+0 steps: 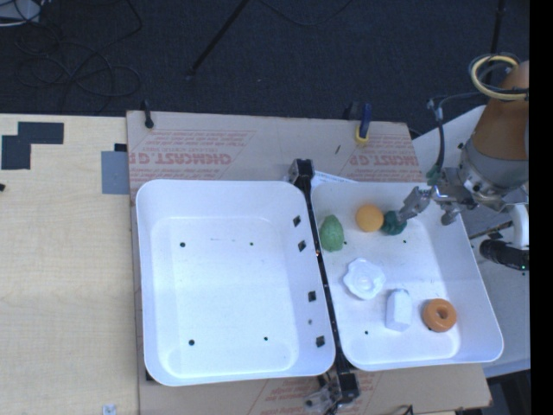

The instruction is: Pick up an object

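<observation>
Hovering over the right bin (484,318), the tool (413,206), grip unreadable, nears a dark-green object (395,224) beside an orange ball (370,218).

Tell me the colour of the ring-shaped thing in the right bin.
Orange: the ring, in the camera view.

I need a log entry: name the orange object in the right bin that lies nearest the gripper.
The orange ball, just left of the gripper. The orange ring lies far off, near the bin's front right corner.
</observation>
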Controlling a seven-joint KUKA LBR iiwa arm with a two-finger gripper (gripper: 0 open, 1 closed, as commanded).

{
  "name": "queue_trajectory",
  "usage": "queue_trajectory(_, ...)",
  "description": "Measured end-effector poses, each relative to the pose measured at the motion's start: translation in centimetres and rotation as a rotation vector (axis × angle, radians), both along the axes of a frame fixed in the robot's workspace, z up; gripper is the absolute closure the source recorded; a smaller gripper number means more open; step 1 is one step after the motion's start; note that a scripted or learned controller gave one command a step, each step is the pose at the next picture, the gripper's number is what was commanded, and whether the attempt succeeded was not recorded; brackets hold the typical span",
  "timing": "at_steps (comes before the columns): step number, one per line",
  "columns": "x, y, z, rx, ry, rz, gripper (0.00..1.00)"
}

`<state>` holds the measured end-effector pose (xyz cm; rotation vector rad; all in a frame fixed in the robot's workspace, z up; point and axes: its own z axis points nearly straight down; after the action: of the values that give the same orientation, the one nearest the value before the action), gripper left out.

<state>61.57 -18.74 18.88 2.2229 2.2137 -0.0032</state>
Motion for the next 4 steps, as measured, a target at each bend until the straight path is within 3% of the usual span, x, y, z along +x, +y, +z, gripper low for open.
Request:
queue_trajectory(1,1.8,6.9,-9.2,0.001,0.001,0.003,0.00)
queue_trajectory(2,2.7,4.0,-10.2,0.006,0.011,0.002,0.00)
queue_trajectory(3,2.8,5.0,-10.1,0.005,0.005,0.005,0.00)
queue_trajectory(4,2.7,-0.7,-10.2,0.004,0.007,0.004,0.00)
